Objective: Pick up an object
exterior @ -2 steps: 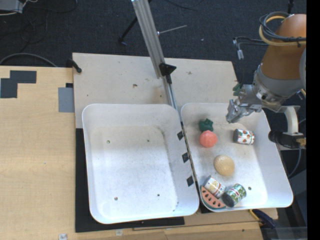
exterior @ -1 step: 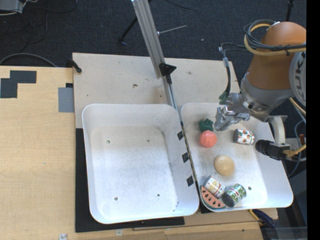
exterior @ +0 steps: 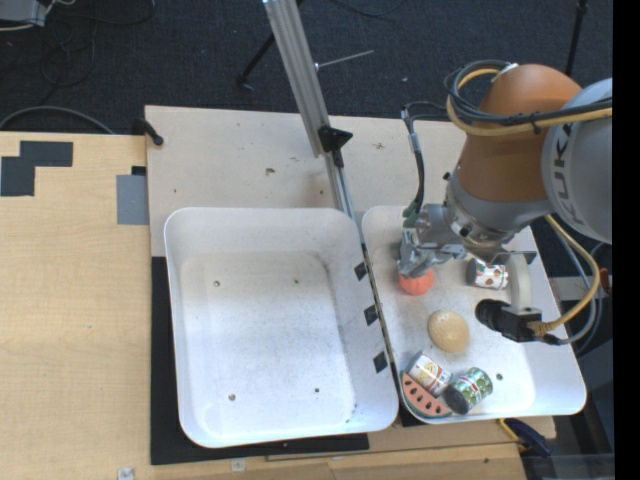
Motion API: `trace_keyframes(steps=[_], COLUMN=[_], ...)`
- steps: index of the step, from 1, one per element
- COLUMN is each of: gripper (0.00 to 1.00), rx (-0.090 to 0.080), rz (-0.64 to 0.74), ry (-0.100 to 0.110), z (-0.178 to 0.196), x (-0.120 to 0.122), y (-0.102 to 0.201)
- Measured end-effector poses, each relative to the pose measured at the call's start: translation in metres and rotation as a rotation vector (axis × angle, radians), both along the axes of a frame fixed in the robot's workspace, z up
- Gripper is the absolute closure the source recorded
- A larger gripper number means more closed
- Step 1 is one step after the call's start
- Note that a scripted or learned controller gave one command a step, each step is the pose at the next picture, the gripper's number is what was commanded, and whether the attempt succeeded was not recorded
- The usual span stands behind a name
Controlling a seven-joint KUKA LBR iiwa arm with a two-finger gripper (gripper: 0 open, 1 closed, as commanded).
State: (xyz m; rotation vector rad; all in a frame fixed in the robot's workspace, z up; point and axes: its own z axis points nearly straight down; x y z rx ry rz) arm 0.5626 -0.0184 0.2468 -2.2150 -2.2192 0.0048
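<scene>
From the overhead camera view, the tool (exterior: 420,260) is down in the right bin (exterior: 560,393), sitting directly on top of a small red-orange rounded object (exterior: 417,282) that peeks out just beneath it; the lift is not done, since that piece rests on the bin floor, and I cannot tell whether the tool is spread or pressed together, because the grey metal body hides its tips. So the pick looks at best at the grasping stage, with closing and raising left to do. Near the tool, towards the camera, lies a smooth tan egg-shaped lump (exterior: 449,330), matte and hard-looking. Further that way, at the bin's near rim, sit a small labelled can (exterior: 428,373), a glossy green cylinder (exterior: 470,388) and a watermelon-slice toy (exterior: 425,403). Beside the tool, towards the arm, is a small printed white box (exterior: 489,274). The left bin (exterior: 190,238) is speckled white plastic with rounded corners, on the pale wooden surface (exterior: 220,158).
</scene>
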Motion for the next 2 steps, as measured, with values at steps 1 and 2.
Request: trace_keyframes(steps=[1,2], gripper=[1.0,1.0], rx=[-0.002,0.0], rz=[-0.004,0.002], ry=[-0.003,0.0], z=[-0.015,-0.005], x=[-0.017,-0.037], y=[0.044,0.094])
